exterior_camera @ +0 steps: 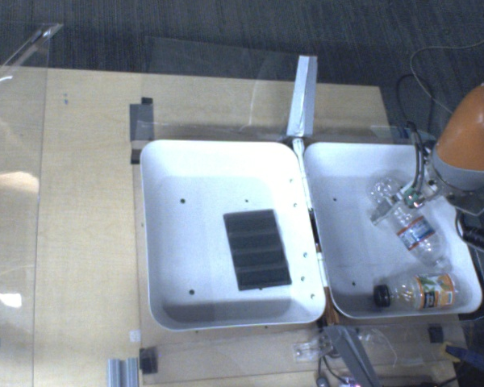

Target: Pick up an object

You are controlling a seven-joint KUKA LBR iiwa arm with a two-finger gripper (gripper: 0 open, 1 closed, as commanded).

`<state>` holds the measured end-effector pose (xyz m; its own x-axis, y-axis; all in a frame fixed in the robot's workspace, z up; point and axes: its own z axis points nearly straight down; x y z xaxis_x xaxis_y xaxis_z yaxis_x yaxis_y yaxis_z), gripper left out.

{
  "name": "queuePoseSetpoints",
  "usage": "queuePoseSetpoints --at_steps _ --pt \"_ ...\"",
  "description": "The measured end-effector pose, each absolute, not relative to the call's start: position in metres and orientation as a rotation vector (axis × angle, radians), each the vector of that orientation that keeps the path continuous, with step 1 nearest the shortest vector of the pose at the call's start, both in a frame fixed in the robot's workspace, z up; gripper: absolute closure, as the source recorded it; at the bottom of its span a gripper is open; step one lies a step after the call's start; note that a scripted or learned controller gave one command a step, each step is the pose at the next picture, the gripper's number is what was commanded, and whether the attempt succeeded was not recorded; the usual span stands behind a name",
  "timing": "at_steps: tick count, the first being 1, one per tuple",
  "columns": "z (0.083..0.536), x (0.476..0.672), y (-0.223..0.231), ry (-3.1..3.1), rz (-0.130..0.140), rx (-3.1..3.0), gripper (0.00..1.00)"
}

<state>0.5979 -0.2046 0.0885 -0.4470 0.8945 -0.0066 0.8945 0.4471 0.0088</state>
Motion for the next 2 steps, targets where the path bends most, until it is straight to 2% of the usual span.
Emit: queuePoseSetpoints --at_steps 1,2 --pt "0.101 0.601 -0.203 2.657 0.014 1.643 1.0" --pt "0.184 0.662 -0.15 2.452 0.007 1.955 1.0"
